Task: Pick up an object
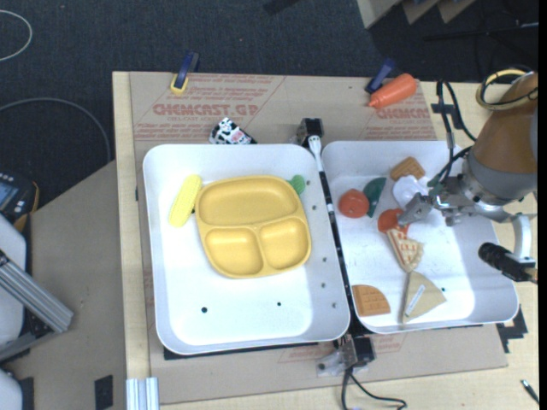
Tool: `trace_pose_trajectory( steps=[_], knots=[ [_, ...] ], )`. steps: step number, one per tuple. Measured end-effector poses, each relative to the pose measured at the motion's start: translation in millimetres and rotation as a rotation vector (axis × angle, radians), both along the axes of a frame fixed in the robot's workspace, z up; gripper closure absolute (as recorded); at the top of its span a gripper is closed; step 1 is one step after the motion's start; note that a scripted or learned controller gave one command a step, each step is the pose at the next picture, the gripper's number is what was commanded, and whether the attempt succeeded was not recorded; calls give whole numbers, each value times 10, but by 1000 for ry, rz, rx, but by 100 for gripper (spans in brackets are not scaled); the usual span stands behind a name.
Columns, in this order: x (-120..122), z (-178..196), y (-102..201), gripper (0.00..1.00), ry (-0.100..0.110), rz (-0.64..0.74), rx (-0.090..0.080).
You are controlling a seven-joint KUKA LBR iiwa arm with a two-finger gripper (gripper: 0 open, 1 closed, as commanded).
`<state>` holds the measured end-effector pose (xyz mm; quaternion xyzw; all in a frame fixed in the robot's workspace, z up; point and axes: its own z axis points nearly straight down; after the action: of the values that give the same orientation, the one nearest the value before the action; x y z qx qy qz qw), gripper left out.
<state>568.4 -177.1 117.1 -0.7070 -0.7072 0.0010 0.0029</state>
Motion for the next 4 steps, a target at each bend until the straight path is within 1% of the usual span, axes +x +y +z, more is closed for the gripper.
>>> trace_pose_trajectory(
  steps=[1,2,3,4],
  knots=[
    [31,-282,17,0,-7,1,4],
    [70,-122,1,100,-23,1,-3],
    [97,311,-6,100,-12,1,-6],
    [171,928,44,100,-15,2,-6]
  ],
)
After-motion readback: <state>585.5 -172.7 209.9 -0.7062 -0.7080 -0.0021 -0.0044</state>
